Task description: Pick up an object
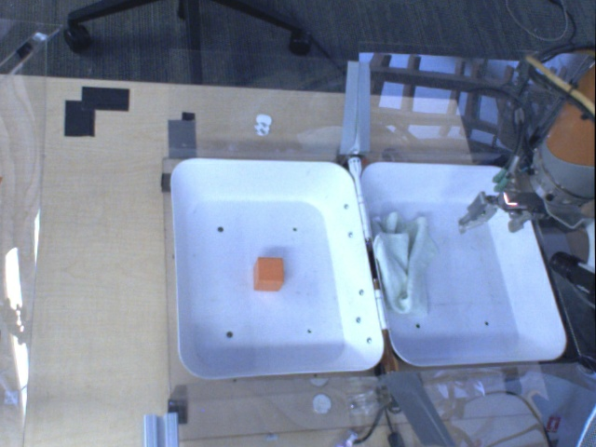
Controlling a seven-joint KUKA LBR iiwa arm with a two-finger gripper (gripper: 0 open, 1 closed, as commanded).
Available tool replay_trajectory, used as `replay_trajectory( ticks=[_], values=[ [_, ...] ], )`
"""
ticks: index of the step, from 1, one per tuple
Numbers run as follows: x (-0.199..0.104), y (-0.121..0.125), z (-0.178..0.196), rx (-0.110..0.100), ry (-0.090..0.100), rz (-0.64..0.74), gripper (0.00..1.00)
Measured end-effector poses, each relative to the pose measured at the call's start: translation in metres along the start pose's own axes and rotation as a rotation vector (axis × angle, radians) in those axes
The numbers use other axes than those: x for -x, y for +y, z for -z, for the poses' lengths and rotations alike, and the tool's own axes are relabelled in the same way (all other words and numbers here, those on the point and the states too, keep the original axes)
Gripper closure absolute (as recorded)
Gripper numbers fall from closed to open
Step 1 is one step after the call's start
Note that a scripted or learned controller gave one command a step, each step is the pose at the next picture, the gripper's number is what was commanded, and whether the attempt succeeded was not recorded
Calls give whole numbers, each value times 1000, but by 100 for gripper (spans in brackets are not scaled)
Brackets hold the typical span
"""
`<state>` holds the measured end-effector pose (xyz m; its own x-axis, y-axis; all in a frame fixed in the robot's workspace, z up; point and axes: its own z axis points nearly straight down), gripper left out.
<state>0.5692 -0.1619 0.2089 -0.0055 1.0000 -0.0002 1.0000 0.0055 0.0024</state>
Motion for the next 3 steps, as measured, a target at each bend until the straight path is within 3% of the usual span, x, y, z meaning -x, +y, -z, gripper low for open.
replay_trajectory(
  ticks=[1,2,3],
  values=[
    [0,0,0,0,0,0,0],
    [-1,2,11,5,0,5,100],
    [3,46,-53,2,-1,365,100]
  ],
)
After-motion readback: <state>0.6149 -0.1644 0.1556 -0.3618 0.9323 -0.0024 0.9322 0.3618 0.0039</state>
